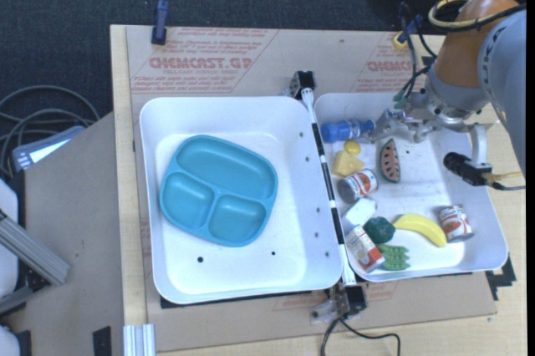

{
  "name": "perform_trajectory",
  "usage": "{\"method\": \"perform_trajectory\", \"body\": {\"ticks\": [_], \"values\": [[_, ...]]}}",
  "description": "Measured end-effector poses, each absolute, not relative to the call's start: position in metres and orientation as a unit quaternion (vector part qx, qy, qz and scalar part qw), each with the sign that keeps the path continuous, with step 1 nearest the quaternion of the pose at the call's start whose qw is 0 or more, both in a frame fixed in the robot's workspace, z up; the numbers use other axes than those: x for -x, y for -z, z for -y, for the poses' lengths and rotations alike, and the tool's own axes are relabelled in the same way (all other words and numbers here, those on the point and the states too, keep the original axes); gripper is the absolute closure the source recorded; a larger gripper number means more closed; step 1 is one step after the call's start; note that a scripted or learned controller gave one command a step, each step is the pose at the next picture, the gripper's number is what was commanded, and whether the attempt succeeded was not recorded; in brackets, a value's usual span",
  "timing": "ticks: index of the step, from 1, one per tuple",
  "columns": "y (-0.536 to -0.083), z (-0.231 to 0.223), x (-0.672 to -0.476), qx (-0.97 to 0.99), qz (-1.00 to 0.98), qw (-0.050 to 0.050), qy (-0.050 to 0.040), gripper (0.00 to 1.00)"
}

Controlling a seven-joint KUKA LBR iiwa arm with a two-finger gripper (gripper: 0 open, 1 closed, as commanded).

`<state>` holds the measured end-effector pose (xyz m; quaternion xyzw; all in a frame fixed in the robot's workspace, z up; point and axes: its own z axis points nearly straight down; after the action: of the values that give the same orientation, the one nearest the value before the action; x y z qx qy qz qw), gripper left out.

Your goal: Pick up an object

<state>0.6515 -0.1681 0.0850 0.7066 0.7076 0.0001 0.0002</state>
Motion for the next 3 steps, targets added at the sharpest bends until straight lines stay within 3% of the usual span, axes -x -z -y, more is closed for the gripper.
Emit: {"method": "perform_trajectory", "body": {"ticks": [1, 2, 3], "values": [[-0.085, 0.099, -0.606, -0.707, -0.707, 0.0, -0.0004, 0.0], [-0.095, 0.099, -0.606, -0.707, -0.707, 0.001, -0.001, 1.0], [-0.095, 0.099, -0.606, -0.707, -0.707, 0.001, -0.0009, 0.0]]}}
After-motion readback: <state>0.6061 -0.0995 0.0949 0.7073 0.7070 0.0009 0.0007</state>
